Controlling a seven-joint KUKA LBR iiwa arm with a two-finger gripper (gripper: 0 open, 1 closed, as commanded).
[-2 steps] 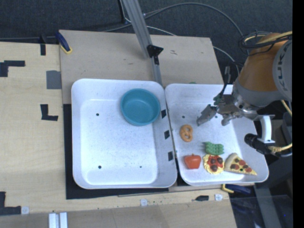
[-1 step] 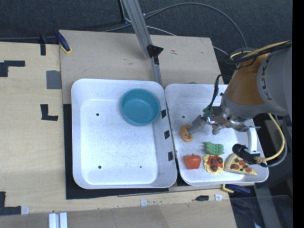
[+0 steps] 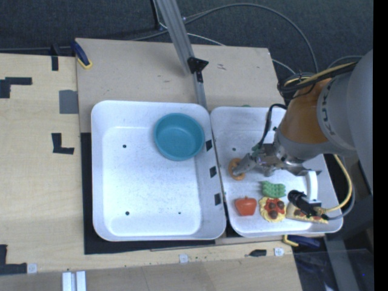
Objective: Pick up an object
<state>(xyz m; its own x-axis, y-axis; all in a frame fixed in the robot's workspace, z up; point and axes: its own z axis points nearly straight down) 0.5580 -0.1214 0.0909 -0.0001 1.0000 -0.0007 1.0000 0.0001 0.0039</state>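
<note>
My gripper (image 3: 242, 165) reaches into the right bin (image 3: 242, 123) from the right, its tip low over a small orange ring-shaped toy (image 3: 237, 168) near the bin's left side. Whether the toy sits between the fingers cannot be made out. Toward the bin's front lie a red toy (image 3: 245, 206), a green leafy piece (image 3: 273, 188), a yellow round toy with dark red dots (image 3: 273, 209) and a pizza-slice-like piece (image 3: 309, 215).
The left bin (image 3: 121, 193) holds a blue bowl (image 3: 179, 136) at its back right corner. A grey metal pole (image 3: 179, 35) slants down to the gap between the bins. The arm's bulky body (image 3: 339, 114) covers the right bin's far right side.
</note>
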